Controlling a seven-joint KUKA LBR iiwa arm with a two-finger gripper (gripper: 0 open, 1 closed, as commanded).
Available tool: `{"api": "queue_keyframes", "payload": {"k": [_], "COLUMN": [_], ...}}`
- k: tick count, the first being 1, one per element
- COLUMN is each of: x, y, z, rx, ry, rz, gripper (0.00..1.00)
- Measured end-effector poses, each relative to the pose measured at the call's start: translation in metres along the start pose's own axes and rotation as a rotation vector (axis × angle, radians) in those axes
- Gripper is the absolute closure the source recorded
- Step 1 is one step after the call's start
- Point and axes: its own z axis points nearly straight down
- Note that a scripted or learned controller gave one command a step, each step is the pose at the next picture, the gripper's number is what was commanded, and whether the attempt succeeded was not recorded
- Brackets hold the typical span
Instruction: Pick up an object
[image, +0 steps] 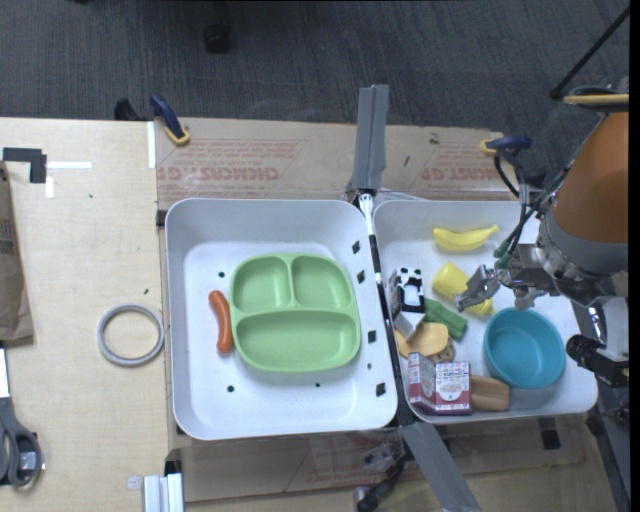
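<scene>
My gripper (479, 291) hangs low in the right bin (400, 228), just right of a yellow block (450, 278) and above the left rim of a blue bowl (523, 347). Nothing visibly sits in its grasp. A yellow banana (465, 237) lies toward the back. Left of the gripper are a black-and-white toy (408, 288), a green pickle (446, 321) and an orange-yellow piece (432, 340). At the front lie a red-and-white box (440, 385) and a brown roll (490, 393).
The left bin (190, 380) holds a green divided plate (295, 312) and an orange sausage (222, 322). On the bench to the left lie a tape ring (131, 333) and scissors (18, 452). Blue clamps (170, 118) grip the cardboard behind the bins.
</scene>
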Motion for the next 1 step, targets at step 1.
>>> {"api": "queue_keyframes", "payload": {"k": [1], "x": [0.0036], "y": [-0.0237], "z": [-0.1223], "rx": [-0.003], "ry": [-0.002], "rz": [0.189], "gripper": [0.00]}}
